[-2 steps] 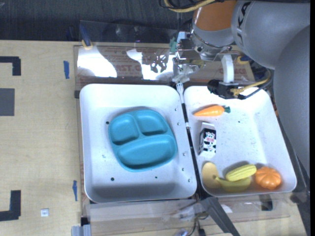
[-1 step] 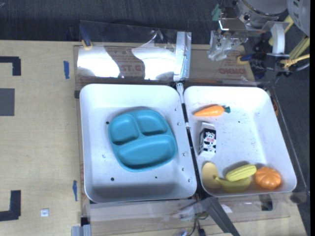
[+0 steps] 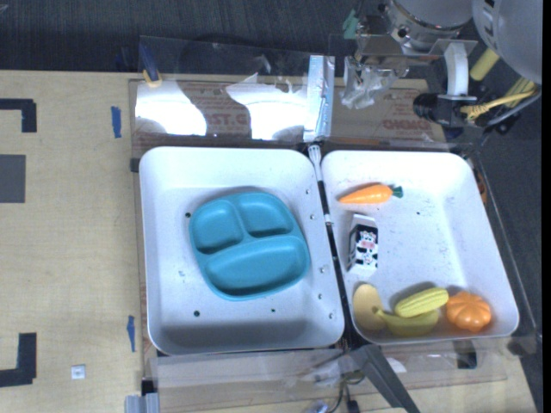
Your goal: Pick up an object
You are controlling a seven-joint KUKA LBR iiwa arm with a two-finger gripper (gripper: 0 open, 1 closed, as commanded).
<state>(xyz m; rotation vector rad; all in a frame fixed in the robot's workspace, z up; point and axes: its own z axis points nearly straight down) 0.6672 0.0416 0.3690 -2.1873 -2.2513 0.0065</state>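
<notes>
two white bins on a pale wooden bench, dark floor behind

gripper hangs beyond the right bin; whether its jaws are apart or together cannot be told. below it lie a carrot, a cow-print carton, then corn, an orange fruit. blue divided plate sits lower left, in the left bin

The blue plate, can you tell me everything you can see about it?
The blue plate is a bright turquoise tray with rounded corners that looks like smooth plastic. It is split into three sections: two smaller ones at the far side and one wide one at the near side. It lies flat and right side up, turned a little askew, near the middle of the left bin. It rests on the bin's white floor, apart from the walls, and nothing sits in its sections.
</notes>
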